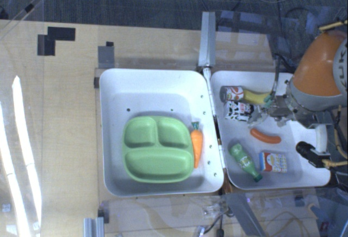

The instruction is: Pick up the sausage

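Green bottle [245, 161] nearest the lens, lying at a slant near the front edge of right bin [304, 179]. Small carton [273, 162] just right of the bottle. Sausage [265, 136] just behind the bottle and carton, lying flat on the bin floor, apart from both and unheld. Black-and-white carton [239, 111] behind and left of the sausage; red-and-white can [231, 93] and banana [253, 97] behind that, toward the bin's rear wall. Arm [321, 73] entering from the right, orange band over the bin's right rear corner, wrist angled down and leftward. End effector [272, 108] low over the bin, just behind the sausage and beside the banana's end; whether clenched or released, cannot tell. Bare bin floor right of the sausage, toward the right wall. Left bin [109, 138] across the central divider, bearing green divided tray [157, 148] with carrot [196, 142] along its right side. Pale tabletop [54, 138] open to the far left.
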Robot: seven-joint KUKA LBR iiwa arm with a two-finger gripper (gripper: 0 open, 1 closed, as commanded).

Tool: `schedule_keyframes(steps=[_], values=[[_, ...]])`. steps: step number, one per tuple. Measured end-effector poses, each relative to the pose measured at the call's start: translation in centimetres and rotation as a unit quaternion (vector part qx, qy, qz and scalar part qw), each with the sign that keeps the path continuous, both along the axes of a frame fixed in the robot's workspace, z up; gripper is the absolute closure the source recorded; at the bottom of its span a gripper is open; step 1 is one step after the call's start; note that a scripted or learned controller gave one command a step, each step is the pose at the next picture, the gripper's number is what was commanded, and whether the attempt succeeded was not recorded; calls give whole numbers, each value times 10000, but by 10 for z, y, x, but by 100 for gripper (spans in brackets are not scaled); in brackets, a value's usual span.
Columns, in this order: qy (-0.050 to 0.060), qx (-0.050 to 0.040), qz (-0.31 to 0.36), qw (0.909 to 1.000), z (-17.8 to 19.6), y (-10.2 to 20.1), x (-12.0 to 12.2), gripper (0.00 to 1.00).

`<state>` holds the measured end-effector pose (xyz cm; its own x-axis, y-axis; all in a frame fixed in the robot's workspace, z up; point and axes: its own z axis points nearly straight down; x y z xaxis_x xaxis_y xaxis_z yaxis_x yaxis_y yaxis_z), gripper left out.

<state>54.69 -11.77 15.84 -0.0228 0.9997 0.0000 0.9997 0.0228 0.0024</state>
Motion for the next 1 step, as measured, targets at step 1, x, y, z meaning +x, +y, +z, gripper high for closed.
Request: schedule_keyframes(steps=[1], values=[[-44, -11, 299, 9995, -69, -37, -23, 0]])
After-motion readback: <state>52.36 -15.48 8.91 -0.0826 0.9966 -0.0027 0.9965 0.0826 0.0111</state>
